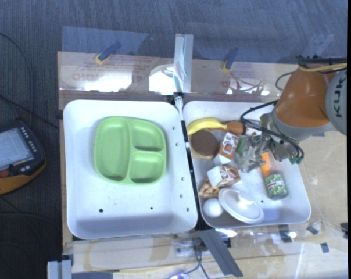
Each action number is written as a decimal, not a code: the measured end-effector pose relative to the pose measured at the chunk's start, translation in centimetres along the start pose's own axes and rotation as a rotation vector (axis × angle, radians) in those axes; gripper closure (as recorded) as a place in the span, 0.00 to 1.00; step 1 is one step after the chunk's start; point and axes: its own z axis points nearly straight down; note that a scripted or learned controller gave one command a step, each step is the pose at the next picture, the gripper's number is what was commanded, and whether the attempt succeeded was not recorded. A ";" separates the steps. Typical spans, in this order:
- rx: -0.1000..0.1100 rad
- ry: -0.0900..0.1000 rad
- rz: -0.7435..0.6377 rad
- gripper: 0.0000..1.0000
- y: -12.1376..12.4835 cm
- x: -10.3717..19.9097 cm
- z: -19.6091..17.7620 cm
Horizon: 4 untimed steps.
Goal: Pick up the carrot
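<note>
Your gripper [252, 156] hangs low in the right bin [300, 211], just left of the carrot [265, 163], whose orange shows beside the fingers. You cannot tell whether the jaws are apart or together. A green can [275, 185] lies just below the carrot; the banana [206, 124] sits at the bin's upper left, and the green tray [129, 150] rests in the left bin [82, 214]
</note>
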 end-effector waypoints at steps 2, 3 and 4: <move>-0.004 0.005 -0.201 1.00 1.3 7.0 0.3; -0.010 0.014 -0.201 0.00 1.4 7.3 0.7; -0.004 0.010 -0.032 0.00 2.5 0.6 1.2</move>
